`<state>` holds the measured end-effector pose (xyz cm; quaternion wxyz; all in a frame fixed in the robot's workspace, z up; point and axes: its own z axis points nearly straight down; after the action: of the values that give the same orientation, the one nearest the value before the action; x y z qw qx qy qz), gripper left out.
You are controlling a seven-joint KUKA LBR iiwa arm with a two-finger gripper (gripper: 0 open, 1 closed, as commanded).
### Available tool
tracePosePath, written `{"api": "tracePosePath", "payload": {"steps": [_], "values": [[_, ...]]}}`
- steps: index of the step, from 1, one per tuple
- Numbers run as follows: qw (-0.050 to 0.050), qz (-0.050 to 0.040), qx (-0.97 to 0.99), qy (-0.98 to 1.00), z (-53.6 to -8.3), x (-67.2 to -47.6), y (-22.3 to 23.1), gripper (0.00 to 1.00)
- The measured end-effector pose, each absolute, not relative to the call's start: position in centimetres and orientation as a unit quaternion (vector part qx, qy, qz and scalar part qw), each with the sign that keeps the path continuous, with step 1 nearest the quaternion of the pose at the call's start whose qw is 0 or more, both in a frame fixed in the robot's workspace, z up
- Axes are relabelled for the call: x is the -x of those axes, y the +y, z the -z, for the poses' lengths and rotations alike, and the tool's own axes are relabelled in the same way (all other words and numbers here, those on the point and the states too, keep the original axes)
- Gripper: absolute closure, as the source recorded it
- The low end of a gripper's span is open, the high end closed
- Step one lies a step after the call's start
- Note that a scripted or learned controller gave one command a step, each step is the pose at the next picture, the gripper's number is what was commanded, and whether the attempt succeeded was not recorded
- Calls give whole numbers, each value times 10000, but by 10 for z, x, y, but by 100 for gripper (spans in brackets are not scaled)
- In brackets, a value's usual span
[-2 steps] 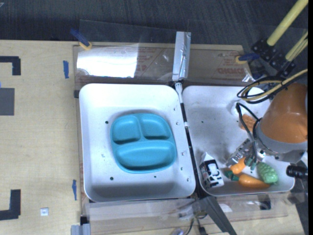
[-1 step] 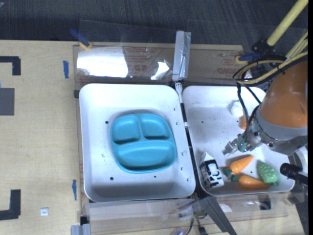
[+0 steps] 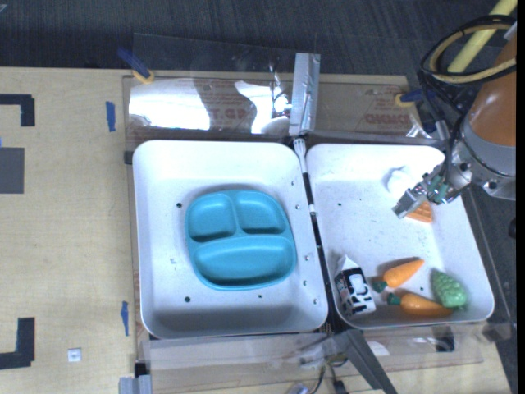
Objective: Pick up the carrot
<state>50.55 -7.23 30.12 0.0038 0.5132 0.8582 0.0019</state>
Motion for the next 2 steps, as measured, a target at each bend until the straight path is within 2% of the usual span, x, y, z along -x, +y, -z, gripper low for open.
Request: {"api": "tracePosePath", "payload": {"steps": [1, 2], "values": [[11, -2, -5132, 8583, -299, -505, -72, 0], [-3, 5, -4588, 8885, -253, -480, -119, 0]]}}
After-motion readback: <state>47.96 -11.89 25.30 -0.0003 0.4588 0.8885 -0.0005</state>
